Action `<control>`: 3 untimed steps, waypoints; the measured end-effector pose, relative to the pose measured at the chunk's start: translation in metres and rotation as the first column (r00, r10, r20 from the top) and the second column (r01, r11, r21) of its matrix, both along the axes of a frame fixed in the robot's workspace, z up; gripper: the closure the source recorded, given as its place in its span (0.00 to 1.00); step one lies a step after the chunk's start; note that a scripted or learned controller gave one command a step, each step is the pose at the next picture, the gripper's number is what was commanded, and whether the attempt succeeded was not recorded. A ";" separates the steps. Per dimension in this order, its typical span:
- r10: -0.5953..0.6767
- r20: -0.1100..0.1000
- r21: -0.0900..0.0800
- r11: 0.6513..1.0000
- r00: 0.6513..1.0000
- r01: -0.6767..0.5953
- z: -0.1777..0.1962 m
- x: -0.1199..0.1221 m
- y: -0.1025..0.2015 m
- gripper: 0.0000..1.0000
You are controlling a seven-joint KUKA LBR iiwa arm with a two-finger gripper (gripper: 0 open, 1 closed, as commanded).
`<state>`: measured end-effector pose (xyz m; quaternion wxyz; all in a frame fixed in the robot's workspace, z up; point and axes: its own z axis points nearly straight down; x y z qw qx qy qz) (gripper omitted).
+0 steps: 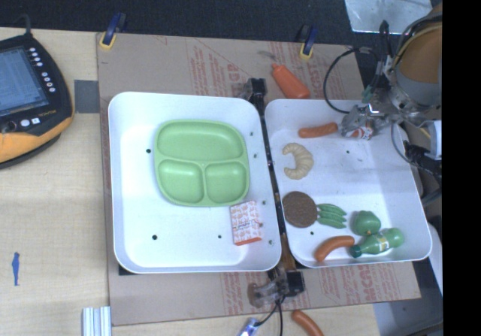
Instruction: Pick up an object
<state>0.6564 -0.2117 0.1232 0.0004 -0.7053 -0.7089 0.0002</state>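
On the far left a teach pendant (26, 101) rests on the bench, well apart from the work. The left bin (128, 199) holds a green divided plate (201, 163) and, just beside the plate's lower right corner, a small printed packet (245, 222). In the right bin (391, 184) the toy foods are spread out: a pale croissant (297, 160) near the dividing wall, a brown round patty (300, 208) touching a green leafy piece (331, 214) below it, an orange sausage (333, 247) and a green bottle (379, 243) along the near edge, with another green piece (365, 221) just above the bottle. Nearest the arm is a second orange sausage (319, 130) at the bin's far end, and I judge it the likeliest target. Its long axis runs almost left to right, tilted slightly up toward the right. The gripper (359, 128) sits at the bin's upper right, so the sausage lies directly to its left, with its right tip close to the tool. Whether the tool is open or closed cannot be told from here; nothing is seen held. A grasp would suit closing across the sausage's short width.
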 end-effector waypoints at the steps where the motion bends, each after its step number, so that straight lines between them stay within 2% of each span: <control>1: -0.003 -0.003 0.001 1.000 1.000 0.003 0.008 -0.004 0.000 1.00; 3: -0.001 0.003 -0.002 1.000 1.000 0.001 0.014 0.000 0.000 1.00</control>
